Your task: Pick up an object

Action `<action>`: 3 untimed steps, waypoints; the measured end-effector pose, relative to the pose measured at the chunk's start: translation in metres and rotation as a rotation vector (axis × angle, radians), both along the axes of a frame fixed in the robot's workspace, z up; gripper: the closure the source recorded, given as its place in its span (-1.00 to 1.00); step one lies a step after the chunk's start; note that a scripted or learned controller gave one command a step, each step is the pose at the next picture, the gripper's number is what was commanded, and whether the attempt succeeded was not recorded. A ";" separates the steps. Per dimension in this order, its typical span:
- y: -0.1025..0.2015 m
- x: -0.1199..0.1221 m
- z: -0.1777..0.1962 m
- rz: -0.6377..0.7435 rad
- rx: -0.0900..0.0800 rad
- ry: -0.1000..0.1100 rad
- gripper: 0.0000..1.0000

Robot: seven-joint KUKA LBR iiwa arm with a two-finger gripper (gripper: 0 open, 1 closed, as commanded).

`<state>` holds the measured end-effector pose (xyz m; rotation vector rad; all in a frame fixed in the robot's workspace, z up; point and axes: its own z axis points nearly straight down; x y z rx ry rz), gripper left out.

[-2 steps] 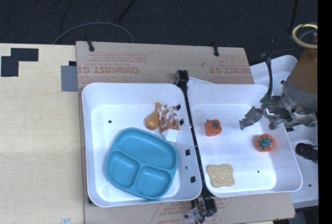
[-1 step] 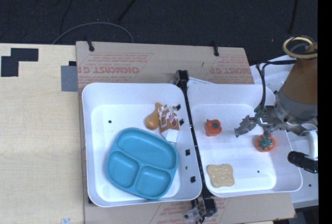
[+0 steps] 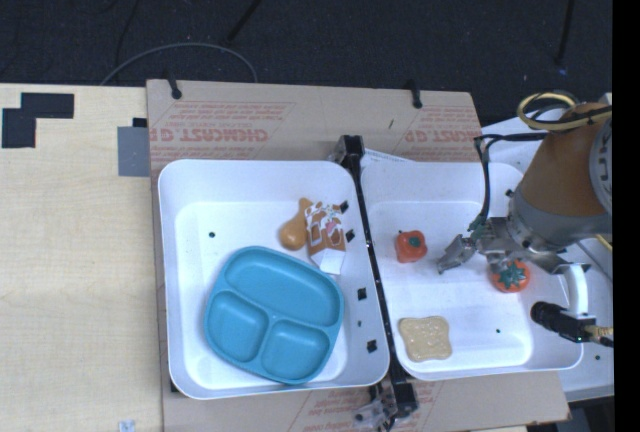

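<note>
A small red tomato-like toy (image 3: 410, 245) with a green top sits in the right bin (image 3: 455, 365), toward its upper left part, alone on the white floor. This toy serves as the landmark. Just to its right, apart from it, hangs the gripper (image 3: 447, 260), its grey fingers (image 3: 458, 252) pointing left and down toward the bin floor; they look slightly spread with nothing between them, though at this size the gap is hard to judge. Behind the gripper, farther right of the tomato toy, the arm (image 3: 565, 185) rises as a grey wrist with an orange band, crossing the bin's right rim, with black and yellow cables looped above it.

A second red toy (image 3: 510, 276) with green leaves lies right of and a little below the first, close under the wrist and partly covered by it. Below the tomato toy, near the bin's front wall, lies a tan slice of toast (image 3: 426, 338), flat on the floor.

Left of the tomato toy, past the black divider where the bins meet, the left bin (image 3: 180, 220) holds a brown and white gingerbread-house-like toy (image 3: 318, 227) near its upper right. Below and left of that rests a blue three-compartment plate (image 3: 273, 314), tilted slightly against the bin floor. Both bins stand on a cardboard sheet (image 3: 300, 125) laid over the wooden bench (image 3: 70, 270).
</note>
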<state>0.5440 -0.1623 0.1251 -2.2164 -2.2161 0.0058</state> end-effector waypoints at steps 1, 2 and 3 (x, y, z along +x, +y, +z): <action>0.001 0.000 -0.039 -0.001 -0.001 -0.004 -1.00; 0.000 0.000 -0.027 -0.005 -0.001 -0.005 1.00; 0.003 0.008 0.031 0.002 -0.003 -0.010 1.00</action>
